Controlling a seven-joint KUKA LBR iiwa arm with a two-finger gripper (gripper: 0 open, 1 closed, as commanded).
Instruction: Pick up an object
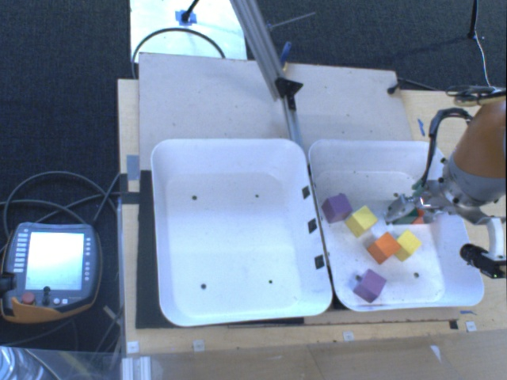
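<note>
1. Purple block [369,284] sits nearest the camera, low in the right bin [444,295], alone and well clear of the other blocks. It looks to have a small stub on top; too small to be sure.

2. Next back: orange cube [384,247] and a yellow cube [409,244], touching side by side near the bin's middle, orange on the camera's left, yellow on its right.

3. Further back and left: a second yellow cube [362,221], and beyond it a purple cube [337,207] close to the wall shared with the left bin [170,236]. These two sit just beside each other, corner toward corner.

4. Hand [405,210] reaches in from the camera's right, low over the right bin, tip pointing left. Whether its fingers stand wide or narrow — cannot tell; the metal parts blur together. Something small, red and green, shows right at the tip; unclear what it is. Nothing is visibly held.

5. Key relation — the orange/yellow pair lies directly toward the camera from the hand tip, near; the second yellow cube lies to the camera's left of the tip, about as near. Judgement: the pair is the closest target, but the touching faces leave little room for a finger between them. The lone purple block is the cleaner pick, though farthest from the hand.

6. Worktop [238,93] beyond the bins carries a slanted metal pole [257,30].
</note>
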